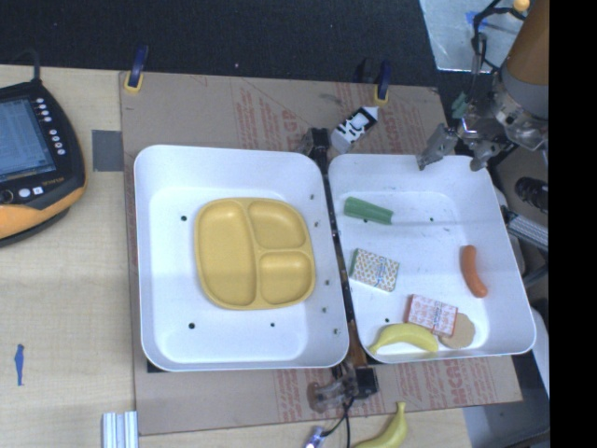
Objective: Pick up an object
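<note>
Above the right bin's [508,250] far rim at about one o'clock of the frame hangs the claw [454,154], fingers spread apart, nothing between them. Well apart, toward seven o'clock from the claw, lies a green block [367,211]; farther down the same way, a patterned packet [375,271]. Toward six o'clock, an orange sausage [473,271]; beyond, at the near rim, a banana [404,338] just beside a pink packet [433,315].

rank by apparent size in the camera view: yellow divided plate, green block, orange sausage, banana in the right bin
1. yellow divided plate, by far the largest
2. banana
3. green block and orange sausage look about alike, so no ranking between them
</note>
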